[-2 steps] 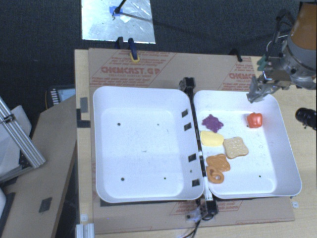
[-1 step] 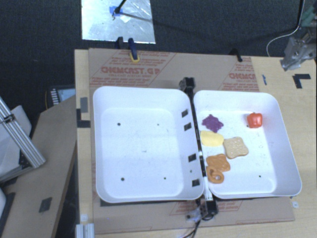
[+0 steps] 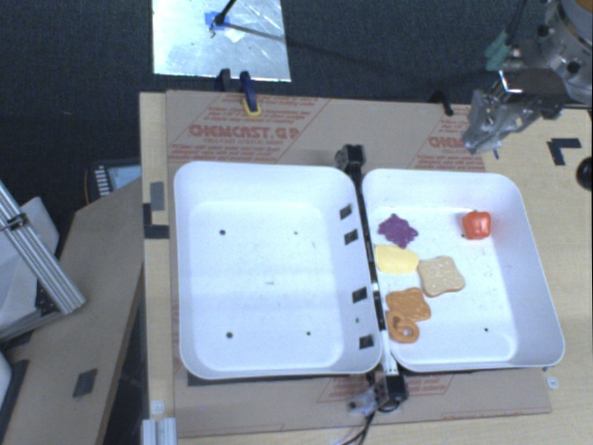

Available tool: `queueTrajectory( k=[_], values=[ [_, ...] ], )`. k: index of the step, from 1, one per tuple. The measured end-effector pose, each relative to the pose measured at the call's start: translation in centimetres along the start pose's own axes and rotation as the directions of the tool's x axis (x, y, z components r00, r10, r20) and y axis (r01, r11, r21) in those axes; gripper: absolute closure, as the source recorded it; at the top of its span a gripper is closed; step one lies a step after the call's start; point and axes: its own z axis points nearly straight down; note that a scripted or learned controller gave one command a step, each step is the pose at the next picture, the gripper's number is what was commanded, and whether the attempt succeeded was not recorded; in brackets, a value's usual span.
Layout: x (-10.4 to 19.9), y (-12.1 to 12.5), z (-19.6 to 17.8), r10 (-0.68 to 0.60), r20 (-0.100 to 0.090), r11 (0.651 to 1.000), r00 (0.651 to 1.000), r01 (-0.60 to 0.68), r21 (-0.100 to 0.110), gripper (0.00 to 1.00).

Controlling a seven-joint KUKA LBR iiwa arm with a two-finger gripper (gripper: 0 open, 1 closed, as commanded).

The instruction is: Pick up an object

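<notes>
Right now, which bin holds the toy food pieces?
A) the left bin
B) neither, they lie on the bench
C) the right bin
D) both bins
C: the purple piece, red piece, yellow piece, toast and pretzel all lie inside the right bin.

foil sheet (image 3: 220,24) top left | aluminium rail (image 3: 37,258) left | cardboard (image 3: 278,123) under bins

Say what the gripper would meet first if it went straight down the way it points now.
Probably the brown bench just behind the right bin's back rim, not a toy; the gripper hangs over that spot, though depth is unclear.
</notes>
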Motion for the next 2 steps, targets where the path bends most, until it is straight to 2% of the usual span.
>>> queueTrajectory(
  k=[1, 2],
  values=[
    [6.4, 1.6, 12.6, 0.003, 0.002, 1.0, 1.0, -0.003, 0.014, 1.0],
    [11.1, -2.4, 10.8, 0.002, 0.0, 1.0, 1.0, -0.002, 0.001, 1.0]
  ],
)
